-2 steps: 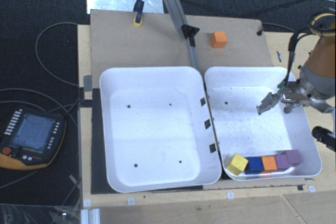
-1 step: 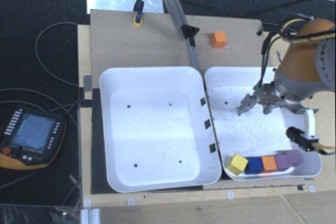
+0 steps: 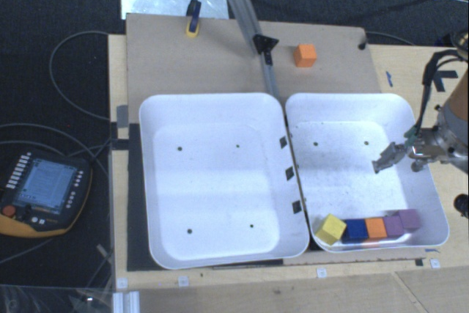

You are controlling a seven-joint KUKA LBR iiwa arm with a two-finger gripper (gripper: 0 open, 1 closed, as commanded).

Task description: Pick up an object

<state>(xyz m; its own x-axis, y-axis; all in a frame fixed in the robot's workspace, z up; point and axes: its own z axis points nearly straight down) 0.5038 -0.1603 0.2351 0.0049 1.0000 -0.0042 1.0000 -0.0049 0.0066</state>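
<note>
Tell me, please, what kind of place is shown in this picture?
Most likely a robotics lab or test cell, not a home or factory line. A gripper reaches over two white bins on a bench, coloured blocks lie in the right one, and a teach pendant sits on dark carpet beside it.

- The arm (image 3: 453, 130) is cut off by the right edge; little beyond its wrist shows
- The end effector (image 3: 387, 157) is small and blurred; whether anything sits between its fingers cannot be told
- The purple block (image 3: 408, 219) partly hides behind its neighbour
- The handheld controller (image 3: 44, 190) shows a screen too small to read
</note>
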